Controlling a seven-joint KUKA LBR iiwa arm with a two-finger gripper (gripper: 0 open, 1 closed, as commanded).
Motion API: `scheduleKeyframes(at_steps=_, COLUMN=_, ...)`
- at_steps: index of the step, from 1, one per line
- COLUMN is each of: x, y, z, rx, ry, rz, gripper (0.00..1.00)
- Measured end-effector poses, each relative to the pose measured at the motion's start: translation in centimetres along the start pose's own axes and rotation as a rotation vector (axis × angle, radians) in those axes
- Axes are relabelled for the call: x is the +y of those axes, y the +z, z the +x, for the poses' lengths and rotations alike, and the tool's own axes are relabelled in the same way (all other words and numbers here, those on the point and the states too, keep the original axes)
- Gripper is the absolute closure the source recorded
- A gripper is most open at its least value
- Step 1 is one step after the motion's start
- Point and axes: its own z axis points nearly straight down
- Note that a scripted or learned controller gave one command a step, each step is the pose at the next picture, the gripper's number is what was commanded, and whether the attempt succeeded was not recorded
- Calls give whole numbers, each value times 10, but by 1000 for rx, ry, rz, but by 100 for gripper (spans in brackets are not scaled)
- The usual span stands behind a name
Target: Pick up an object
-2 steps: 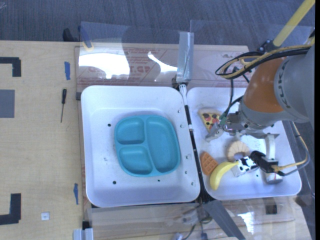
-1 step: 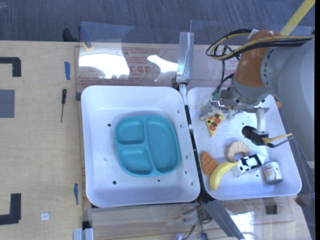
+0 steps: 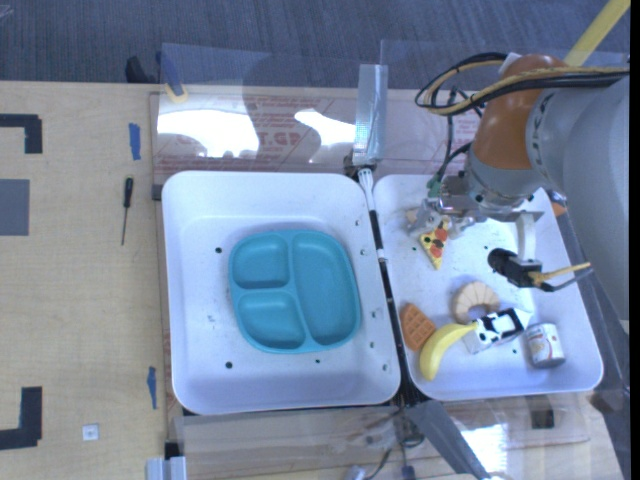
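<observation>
Hand (image 3: pixel 437 211) is hovering low in the right bin (image 3: pixel 590 368), finger state unclear; pizza slice (image 3: pixel 434 245) is lying just below it.

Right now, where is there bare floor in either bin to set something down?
Left bin: a bare strip all around the blue divided plate. Right bin: open floor between the pizza slice and the croissant. Its near end is crowded: waffle, banana, can.

We're looking down on a pale wooden bench (image 3: pixel 70 298) with black corner markings (image 3: pixel 25 133) and blue tape strips (image 3: pixel 134 140). Dark blue-grey carpet (image 3: pixel 250 8) runs along the top, and glare bounces off clear plastic panels (image 3: pixel 250 128).
</observation>
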Motion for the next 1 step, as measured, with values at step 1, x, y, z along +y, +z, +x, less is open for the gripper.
scheduleKeyframes(at_steps=1, x=-25, y=-95, z=61, rx=4, ry=-5, rz=-15, gripper=100)
